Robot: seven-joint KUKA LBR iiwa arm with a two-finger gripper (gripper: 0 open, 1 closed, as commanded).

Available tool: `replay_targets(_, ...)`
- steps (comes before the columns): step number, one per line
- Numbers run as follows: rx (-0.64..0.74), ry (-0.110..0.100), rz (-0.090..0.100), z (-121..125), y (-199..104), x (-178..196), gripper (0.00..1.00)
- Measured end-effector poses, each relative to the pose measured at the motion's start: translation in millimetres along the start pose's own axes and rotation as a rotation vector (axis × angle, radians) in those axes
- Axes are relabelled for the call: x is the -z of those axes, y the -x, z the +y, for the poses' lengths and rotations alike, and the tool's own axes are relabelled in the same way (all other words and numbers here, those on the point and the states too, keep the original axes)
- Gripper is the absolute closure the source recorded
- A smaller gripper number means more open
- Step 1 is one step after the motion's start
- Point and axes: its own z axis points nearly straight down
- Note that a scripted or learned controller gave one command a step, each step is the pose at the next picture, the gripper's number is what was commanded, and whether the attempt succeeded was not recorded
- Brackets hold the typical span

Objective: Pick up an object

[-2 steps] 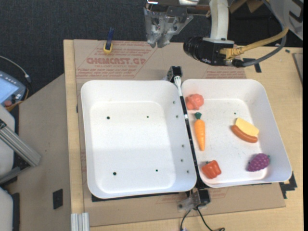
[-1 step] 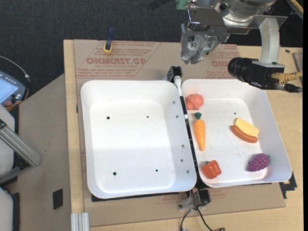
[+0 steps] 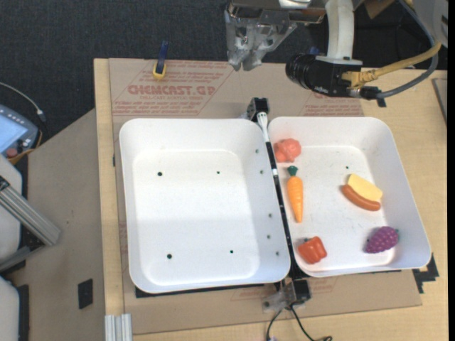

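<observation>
The hand (image 3: 245, 55) hangs at the top of the view, above the brown board (image 3: 192, 87) that lies under the bins, well behind the far rims of both and a little to the left of the seam between them. Its metal fingertips point down and look close together with nothing between them, so it reads as clenched on empty air. To its right, a white link of the arm (image 3: 340, 23) runs down to a black cylindrical part (image 3: 316, 73), from which a yellow cable (image 3: 405, 62) trails off to the right.

Below the hand, a small black clip (image 3: 257, 108) sits where the two bins meet at their far edge. The right bin (image 3: 398, 162) holds all the toy foods. A pink lumpy piece (image 3: 288, 150) lies in its far left corner, close to the shared wall. Just in front of it, an orange carrot (image 3: 295, 198) with a green top lies lengthwise along that wall. Nearer the front, a red pepper-like piece (image 3: 311, 249) rests beside the front left corner. A yellow and orange bun-shaped piece (image 3: 363, 192) sits toward the right side, and a purple bunch of grapes (image 3: 382, 239) lies near the front right corner. All five are apart from one another and far from the hand.

The left bin (image 3: 135, 190) shows a bare white floor with four small dark dots. A yellow and blue clamp (image 3: 161, 64) stands on the board's far left edge. The tabletop (image 3: 64, 190) extends around the board.
</observation>
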Motion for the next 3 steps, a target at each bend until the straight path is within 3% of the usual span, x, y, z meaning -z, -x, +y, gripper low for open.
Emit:
replay_targets(1,-0.01,-0.007,-0.003,-37,80,1,1.0)
replay_targets(2,0.003,-0.008,-0.001,-78,18,1,1.0)
replay_targets(3,-0.001,-0.005,-0.001,-76,7,0,1.0)
